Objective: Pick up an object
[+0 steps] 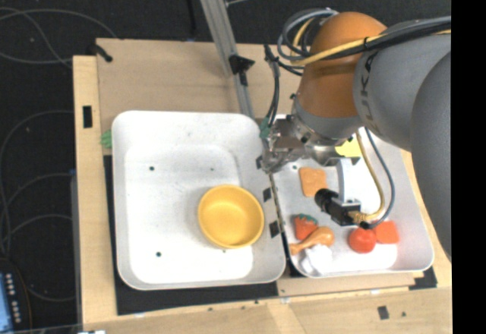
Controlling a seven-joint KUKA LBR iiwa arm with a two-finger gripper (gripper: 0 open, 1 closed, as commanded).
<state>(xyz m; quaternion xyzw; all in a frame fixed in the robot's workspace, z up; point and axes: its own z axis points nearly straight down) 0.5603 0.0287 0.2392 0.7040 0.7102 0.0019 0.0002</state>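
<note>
Yellow bowl [230, 215] sits in the left bin [152, 143], toward its near right corner. My gripper [292, 144] hangs over the right bin [414, 241] at its far left, above small orange and red pieces [363, 239]; whether it is apart or together I cannot tell.

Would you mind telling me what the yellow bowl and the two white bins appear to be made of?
The yellow bowl looks like moulded plastic: uniform colour, smooth satin surface, soft sheen inside. The left bin and right bin seem to be thin formed plastic with a matte finish, rounded corners and shallow moulded steps. The look alone leaves this open.
</note>
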